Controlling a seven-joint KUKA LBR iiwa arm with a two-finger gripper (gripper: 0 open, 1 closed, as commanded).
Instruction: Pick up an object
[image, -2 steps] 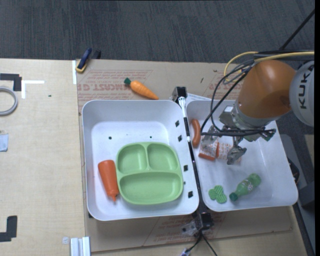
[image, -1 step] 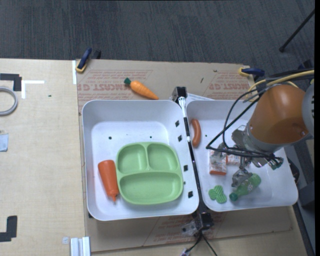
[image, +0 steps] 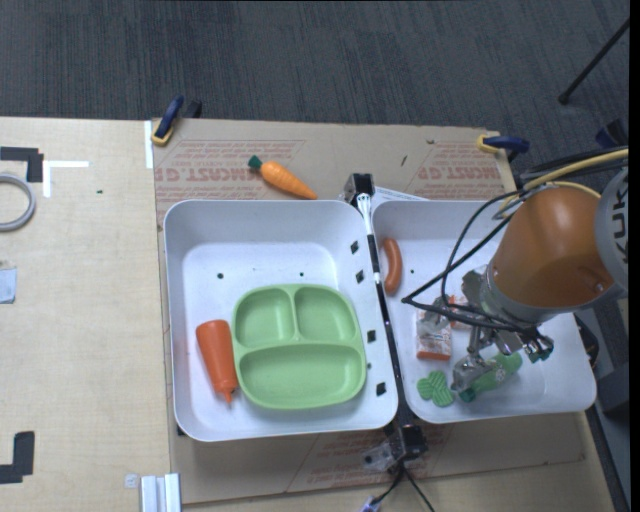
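over the right bin (image: 560, 395) our gripper (image: 478, 372) sits half buried under the arm; we can't tell its state, and green toy pieces (image: 436, 388) below look blurry.

Robotics lab, test bench setup. Pale wood bench (image: 80, 330) carries a cardboard sheet (image: 330, 160) held by blue clamps (image: 167, 120), with two white bins (image: 260, 240) side by side on it. Black tape marks (image: 22, 165) on the bench top. Grey arm (image: 560, 250) with an orange band and loose cables (image: 560, 165) reaches in from the right. Bin contents are toy props: green divided plate (image: 300, 345), plastic carrot (image: 283, 178). Dark carpet (image: 330, 55) beyond.
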